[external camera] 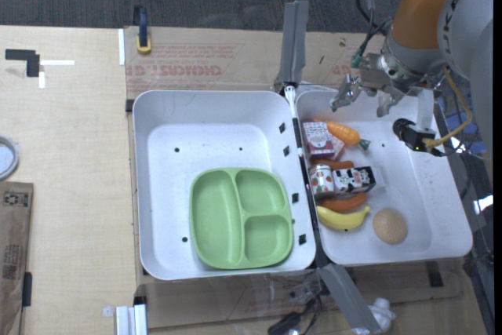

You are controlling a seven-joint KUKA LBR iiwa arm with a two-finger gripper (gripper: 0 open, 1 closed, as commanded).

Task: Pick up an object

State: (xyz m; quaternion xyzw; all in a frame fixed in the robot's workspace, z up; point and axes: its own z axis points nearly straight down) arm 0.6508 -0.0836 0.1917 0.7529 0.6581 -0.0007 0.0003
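Observation:
My gripper (pixel 363 100) hangs over the far end of the right bin (pixel 439 192). Its two fingers (pixel 343 97) stand apart and it is open, with nothing between them. Just below it lie an orange carrot (pixel 343 132) and a red and white packet (pixel 317 136). Nearer the front sit a small cow-print carton (pixel 343 180), a reddish sausage-like piece (pixel 351 202), a yellow banana (pixel 343 219) and a tan round egg-like object (pixel 389 226).
The left bin (pixel 157 169) holds a green divided plate (pixel 241 217). A grey divider bar (pixel 294 43) stands upright between the bins at the back. The arm's cables (pixel 420 136) hang over the right bin's far right side.

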